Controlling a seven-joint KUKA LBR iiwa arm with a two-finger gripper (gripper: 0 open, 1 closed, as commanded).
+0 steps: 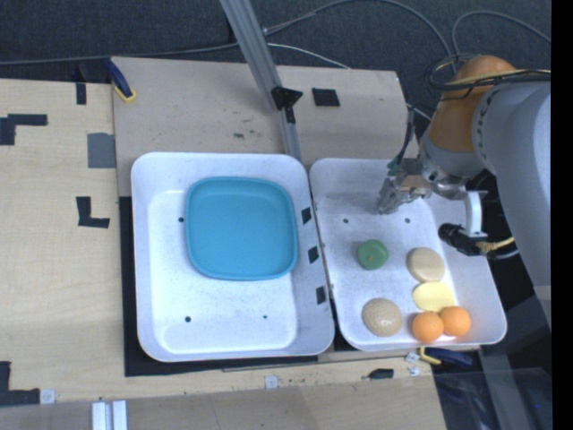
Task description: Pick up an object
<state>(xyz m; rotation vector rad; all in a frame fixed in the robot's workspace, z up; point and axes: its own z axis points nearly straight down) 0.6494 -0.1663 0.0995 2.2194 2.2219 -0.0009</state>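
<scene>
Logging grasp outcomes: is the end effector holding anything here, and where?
Nothing is held. The end effector hangs over bare floor of the right bin, apart from the green piece.

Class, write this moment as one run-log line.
tool: over right white bin, holding nothing | green round object: below it | blue square plate: left bin

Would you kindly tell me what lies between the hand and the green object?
In the camera view, only bare white bin floor lies between the hand and the green object.
</scene>
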